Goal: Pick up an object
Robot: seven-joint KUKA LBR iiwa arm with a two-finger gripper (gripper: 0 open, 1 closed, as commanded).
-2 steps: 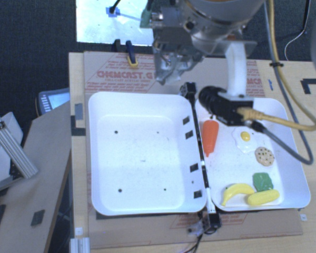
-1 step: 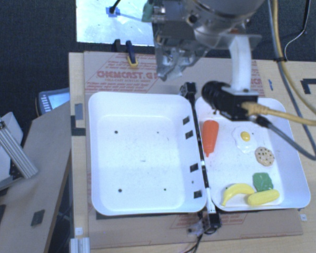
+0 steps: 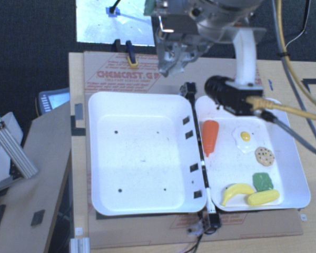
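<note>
Your desk (image 3: 121, 70) carries two bins, and the claw (image 3: 169, 66) hangs high over its far strip of printed board, beyond both bins and about in line with the divider between them. Whether the claw is open or closed, you cannot tell from here, and nothing can be seen in its hold. The left bin (image 3: 137, 157) lies nearer the camera than the claw and to its left, showing bare white floor. The right bin (image 3: 292, 162), nearer the camera and to its right, holds everything worth taking. Nearest the claw is the carrot (image 3: 209, 137), a short way toward the camera and slightly right. Its long axis runs away from the claw, thick end closest, and it lies just beside the divider wall, so I judge you have room only on its open right side. Farther off sit the banana (image 3: 236, 192) and the yellow piece (image 3: 263, 196), touching, close to the near rim. The fried egg (image 3: 244, 139) sits right of the carrot, apart from it. The green piece (image 3: 262, 181) and the cookie (image 3: 264, 155) lie beyond that, with open floor around the cookie.
</note>
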